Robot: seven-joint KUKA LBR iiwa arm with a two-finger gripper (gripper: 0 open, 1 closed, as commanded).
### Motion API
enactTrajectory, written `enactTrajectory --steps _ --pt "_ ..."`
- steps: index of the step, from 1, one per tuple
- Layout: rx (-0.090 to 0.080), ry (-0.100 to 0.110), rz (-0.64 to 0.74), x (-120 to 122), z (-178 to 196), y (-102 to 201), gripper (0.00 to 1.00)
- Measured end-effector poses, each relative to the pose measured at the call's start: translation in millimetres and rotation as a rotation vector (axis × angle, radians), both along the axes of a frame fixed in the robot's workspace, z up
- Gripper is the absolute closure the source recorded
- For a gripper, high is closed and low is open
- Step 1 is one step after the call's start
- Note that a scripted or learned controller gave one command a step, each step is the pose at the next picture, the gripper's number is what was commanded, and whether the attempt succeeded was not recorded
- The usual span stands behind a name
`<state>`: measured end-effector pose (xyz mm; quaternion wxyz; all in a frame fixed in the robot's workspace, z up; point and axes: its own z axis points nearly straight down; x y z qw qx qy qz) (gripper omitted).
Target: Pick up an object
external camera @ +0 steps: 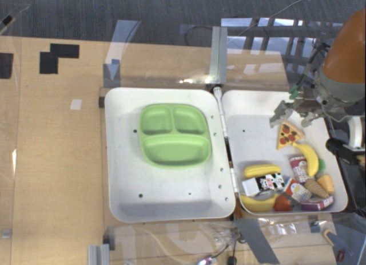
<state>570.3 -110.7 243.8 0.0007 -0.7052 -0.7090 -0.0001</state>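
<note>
Two bins are sitting side by side; the gripper (295, 115) is hanging over the right bin (251, 115) at the frame's right, jaws spread wide and gripping nothing. The pizza slice (289, 135) is lying just below the fingertips, other toys piling lower right, while a green plate (174, 134) is resting in the left bin (123, 161).

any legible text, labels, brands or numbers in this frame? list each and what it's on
None can be read.
Small black-and-white carton in the right bin: dark print, too blurred to read.
Red-labelled can: label marks too small to read.
Red-and-white packet: print blurred.
Green divided plate in the left bin: no markings.
</note>
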Motion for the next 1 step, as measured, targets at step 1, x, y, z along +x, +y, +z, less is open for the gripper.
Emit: enactTrajectory --steps 1 --pt "0.0 0.001 0.067 -7.9 -80.1 -49.3 0.0"
